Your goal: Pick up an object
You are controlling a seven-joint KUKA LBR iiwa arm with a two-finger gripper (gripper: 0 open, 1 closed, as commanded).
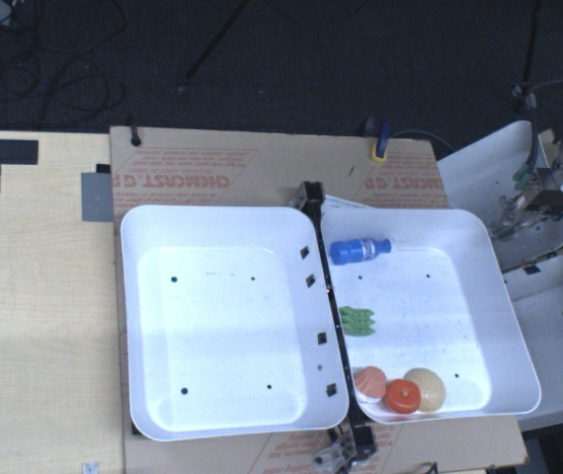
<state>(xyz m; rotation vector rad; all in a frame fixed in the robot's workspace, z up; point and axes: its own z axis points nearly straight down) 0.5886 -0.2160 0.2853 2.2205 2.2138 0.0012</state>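
The right bin (459, 294) holds several small objects. A blue bottle (361, 251) lies on its side near the bin's far left corner. A green pod-like toy (357, 321) rests against the left wall, about halfway down. In the near left corner three round items crowd together: a pinkish one (368, 381), a red one (402, 396) and a tan one (427, 387). All of them lie loose on the bin floor, with nothing touching them from above.
The left bin (222, 314) sits beside the right one, joined to it by a black clipped seam (326, 304). Both rest on a cardboard sheet (222, 171). A blue and yellow clamp (381, 142) stands at the back. White sheeting and cabling (533, 200) lie to the right.
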